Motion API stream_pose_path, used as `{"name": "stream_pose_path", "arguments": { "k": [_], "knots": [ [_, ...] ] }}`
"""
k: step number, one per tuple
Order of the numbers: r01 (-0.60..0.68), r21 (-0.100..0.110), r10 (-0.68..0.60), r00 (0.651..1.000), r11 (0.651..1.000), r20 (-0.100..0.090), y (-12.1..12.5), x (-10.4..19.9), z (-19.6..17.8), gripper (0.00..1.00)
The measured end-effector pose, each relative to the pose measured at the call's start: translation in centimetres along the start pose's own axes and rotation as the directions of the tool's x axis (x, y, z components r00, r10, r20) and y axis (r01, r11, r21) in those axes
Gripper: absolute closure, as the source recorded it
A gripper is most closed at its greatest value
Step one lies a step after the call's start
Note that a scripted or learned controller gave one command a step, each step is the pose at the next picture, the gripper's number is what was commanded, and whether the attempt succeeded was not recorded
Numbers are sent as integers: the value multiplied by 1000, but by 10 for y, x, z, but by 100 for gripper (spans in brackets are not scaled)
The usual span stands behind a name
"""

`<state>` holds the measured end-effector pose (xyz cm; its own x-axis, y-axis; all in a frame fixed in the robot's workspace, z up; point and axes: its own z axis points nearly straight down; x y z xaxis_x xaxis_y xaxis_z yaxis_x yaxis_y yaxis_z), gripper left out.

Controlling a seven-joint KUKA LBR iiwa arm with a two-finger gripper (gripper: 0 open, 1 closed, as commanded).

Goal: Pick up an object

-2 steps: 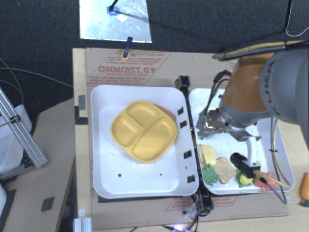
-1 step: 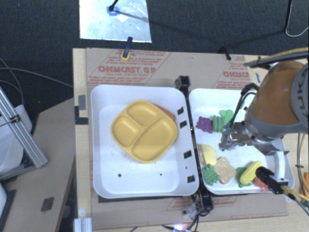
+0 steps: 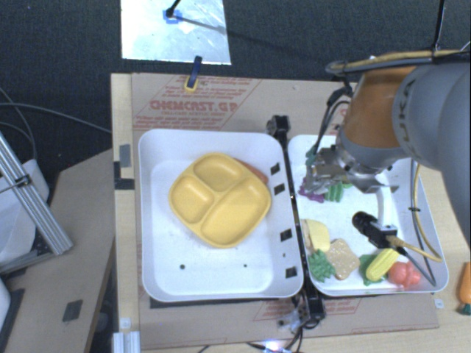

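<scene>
My gripper (image 3: 321, 176) hangs low over the far left part of the right bin (image 3: 427, 230). Directly beneath it lie a purple grape bunch (image 3: 313, 194) and a green toy vegetable (image 3: 336, 193); the gripper's body hides whether it touches either. Near the bin's front edge lie a pale yellow piece (image 3: 318, 234), a tan cracker-like piece (image 3: 342, 259), a green leafy piece (image 3: 320, 265), a corn cob (image 3: 379, 263) and a red tomato (image 3: 402, 273).
The left bin (image 3: 158, 271) holds a yellow divided plate (image 3: 219, 199) with something reddish peeking from under its far right edge. A black-clipped divider (image 3: 288, 197) separates the bins. The grey and orange arm (image 3: 401, 109) covers the right bin's far side.
</scene>
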<state>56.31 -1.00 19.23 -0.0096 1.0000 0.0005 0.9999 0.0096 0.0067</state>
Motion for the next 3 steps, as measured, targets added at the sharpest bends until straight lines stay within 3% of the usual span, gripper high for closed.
{"name": "stream_pose_path", "arguments": {
  "k": [1,2,3],
  "knots": [
    [-3,0,3,1000,1000,1,59,-10,8,100],
    [-5,5,5,1000,1000,1,57,-10,8,0],
    [1,2,-1,1000,1000,1,58,-10,-3,100]
  ]
}}
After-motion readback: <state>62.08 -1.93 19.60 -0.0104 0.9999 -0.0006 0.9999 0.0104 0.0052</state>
